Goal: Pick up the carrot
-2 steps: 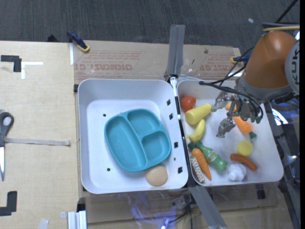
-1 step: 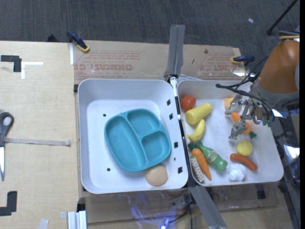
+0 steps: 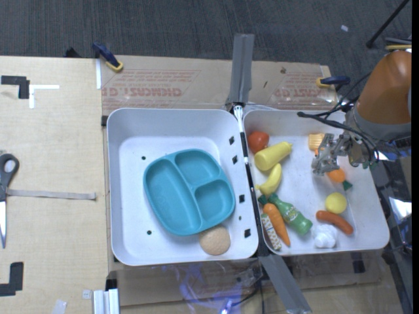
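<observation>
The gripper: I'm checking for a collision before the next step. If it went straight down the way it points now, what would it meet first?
Probably the small orange piece with a green end just below the gripper; depth is unclear, so it might reach the right bin's floor instead.

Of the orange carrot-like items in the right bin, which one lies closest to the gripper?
The small carrot with green top, just under the gripper; the others lie lower.

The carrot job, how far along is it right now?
Done: the gripper is down in the right bin. In hand: it sits at a small orange piece, grip unclear. Left: the carrot lies unlifted by the green bottle.
</observation>
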Controlling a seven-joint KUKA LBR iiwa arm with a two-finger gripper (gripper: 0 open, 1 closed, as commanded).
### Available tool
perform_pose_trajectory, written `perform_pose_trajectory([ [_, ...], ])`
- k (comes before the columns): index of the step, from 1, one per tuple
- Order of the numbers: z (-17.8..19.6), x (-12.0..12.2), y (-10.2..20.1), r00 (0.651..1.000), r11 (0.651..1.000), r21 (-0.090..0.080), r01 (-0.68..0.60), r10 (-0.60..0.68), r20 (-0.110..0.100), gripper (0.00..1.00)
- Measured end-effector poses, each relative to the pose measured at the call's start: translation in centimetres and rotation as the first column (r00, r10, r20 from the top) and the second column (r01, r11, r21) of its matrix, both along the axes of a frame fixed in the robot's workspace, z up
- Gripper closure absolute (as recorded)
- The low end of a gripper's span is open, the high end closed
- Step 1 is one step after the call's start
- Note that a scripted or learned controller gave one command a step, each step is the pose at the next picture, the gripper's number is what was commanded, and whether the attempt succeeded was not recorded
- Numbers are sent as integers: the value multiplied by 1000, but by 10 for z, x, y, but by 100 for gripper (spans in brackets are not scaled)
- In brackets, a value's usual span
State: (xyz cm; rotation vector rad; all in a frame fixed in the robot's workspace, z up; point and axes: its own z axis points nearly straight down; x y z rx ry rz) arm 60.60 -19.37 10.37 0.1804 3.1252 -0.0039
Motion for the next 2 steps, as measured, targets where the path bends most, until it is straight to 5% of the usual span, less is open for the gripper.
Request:
perform_pose_trajectory([
  [1, 11, 2, 1, 1000, 1000, -1, -2, 2, 6, 100],
  [2, 58, 4, 66, 970, 970, 3, 244, -244, -5, 100],
])
